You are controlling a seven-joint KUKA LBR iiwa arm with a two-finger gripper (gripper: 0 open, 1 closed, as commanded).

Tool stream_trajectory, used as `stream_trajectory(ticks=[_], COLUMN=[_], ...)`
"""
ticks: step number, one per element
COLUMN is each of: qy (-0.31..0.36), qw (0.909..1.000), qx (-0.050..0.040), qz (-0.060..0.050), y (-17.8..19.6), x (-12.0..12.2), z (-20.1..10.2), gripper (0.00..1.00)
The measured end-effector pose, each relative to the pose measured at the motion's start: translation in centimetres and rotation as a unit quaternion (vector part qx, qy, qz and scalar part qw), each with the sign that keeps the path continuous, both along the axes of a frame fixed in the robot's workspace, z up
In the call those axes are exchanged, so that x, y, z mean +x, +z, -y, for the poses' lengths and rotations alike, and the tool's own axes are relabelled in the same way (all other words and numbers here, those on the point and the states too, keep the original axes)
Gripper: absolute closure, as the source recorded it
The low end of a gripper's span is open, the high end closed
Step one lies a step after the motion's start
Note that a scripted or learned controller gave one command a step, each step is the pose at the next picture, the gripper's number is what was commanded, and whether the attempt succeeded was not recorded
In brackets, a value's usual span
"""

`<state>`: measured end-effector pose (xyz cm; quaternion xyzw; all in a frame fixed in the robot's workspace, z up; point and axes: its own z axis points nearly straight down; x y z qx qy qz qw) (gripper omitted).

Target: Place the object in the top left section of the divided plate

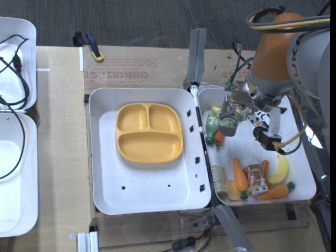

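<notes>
The yellow divided plate lies in the left white bin, toward the upper middle of that bin, with two small sections along its upper edge and one long section below. The arm reaches in from the upper right of the frame, and its gripper hangs over the upper left part of the right white bin; whether it is spread or pressed together cannot be told here. Just left of it lies a green bottle-like toy with an orange piece below. Lower in that bin lie a carrot, a banana, a small printed box and another carrot.
</notes>
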<state>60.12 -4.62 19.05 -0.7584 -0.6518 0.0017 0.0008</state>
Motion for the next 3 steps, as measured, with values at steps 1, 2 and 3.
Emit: stream_trajectory(ticks=[1,2,3], qy=[-0.042,0.011,0.006], qw=[0.9991,0.9999,1.0000], qx=[-0.0003,-0.0002,-0.0006], qz=[0.001,0.001,0.000], y=[0.0,4.0,-2.0], x=[4.3,5.8,5.7], z=[-6.0,-13.1,-17.4], gripper=[1.00,1.00,1.00])
